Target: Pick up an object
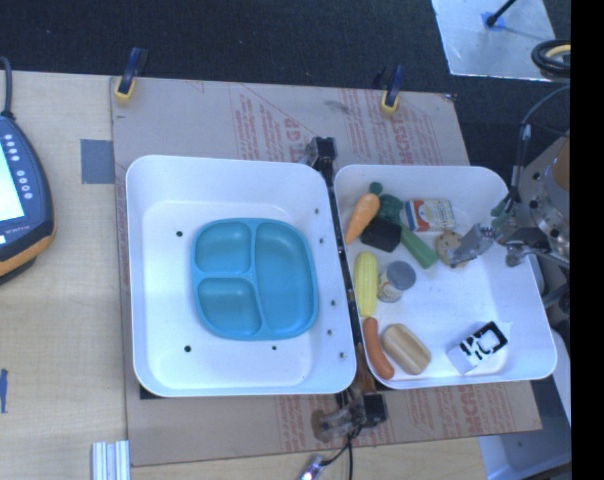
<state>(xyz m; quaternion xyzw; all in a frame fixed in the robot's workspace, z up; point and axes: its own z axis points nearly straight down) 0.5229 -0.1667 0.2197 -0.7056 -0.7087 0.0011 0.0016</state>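
The arm reached in from the right edge of the scene over the right bin, so the step in hand looked like the approach, with no object yet taken. The surface carried both bins: the left bin held a blue divided plate, and the right bin held every loose candidate. The tool sat low near the far right part of that bin; whether it was open or closed could not be told, and nothing was seen between its tips. Just left of it lay a small tan lump, which seemed the likeliest target; it was rounded, brownish and too blurred to name. The next move probably called for a short shift left and a descent centred on that lump, with care for the green stick lying just beside it. Other pieces lay further left and nearer: a yellow corn cob, a bread roll, a sausage, a carrot, a black block, a small printed box and a white tagged cube.
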